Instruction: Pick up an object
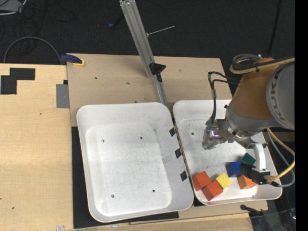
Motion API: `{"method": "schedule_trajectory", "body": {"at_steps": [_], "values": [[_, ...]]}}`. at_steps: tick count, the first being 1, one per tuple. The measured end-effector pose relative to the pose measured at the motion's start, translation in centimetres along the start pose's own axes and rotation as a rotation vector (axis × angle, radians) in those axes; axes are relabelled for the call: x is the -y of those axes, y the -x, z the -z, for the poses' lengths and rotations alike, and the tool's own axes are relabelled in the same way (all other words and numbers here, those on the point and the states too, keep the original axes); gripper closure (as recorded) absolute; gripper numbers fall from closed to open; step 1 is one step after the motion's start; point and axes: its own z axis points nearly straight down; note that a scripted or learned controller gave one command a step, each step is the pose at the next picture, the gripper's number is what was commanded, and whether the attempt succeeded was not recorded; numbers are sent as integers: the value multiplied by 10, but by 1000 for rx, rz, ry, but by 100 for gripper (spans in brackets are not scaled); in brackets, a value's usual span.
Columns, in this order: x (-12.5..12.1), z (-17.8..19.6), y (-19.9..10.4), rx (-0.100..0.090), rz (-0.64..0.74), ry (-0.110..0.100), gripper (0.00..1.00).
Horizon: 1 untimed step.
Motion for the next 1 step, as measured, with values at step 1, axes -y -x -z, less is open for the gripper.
{"method": "schedule_trajectory", "body": {"at_steps": [1], "values": [[2, -1, 2, 2, -3, -4, 0]]}}
